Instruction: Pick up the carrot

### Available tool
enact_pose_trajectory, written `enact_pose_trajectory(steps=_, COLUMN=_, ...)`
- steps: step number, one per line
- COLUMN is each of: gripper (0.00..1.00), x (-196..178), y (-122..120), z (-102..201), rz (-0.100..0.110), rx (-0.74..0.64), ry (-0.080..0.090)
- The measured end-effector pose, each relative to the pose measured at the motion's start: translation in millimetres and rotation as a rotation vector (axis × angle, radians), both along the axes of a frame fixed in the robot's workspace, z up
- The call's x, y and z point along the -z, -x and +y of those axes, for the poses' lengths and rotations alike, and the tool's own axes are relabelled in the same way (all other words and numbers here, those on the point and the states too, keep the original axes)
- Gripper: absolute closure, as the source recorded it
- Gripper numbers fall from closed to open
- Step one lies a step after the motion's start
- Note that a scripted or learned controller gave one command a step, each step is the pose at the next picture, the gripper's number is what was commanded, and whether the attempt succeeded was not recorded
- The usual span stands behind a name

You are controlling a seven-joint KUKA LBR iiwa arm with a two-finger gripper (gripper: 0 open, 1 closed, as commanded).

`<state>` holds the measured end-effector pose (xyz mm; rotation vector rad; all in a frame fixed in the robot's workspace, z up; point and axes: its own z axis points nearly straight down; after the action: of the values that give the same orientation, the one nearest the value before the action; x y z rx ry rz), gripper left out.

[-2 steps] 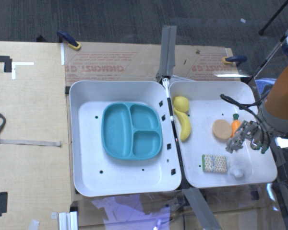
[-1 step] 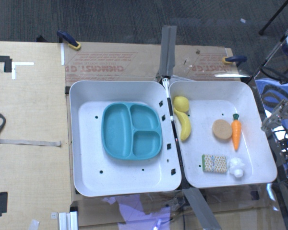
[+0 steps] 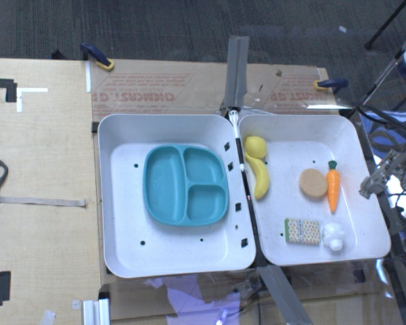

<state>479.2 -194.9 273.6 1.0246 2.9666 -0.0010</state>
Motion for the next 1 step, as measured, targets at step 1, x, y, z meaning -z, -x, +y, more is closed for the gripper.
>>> enact_pose_trajectory(steps=1, gripper=1.0, x=4.1, y=-0.7, z=34.1, rz=0.0, rx=0.125, ry=0.0)
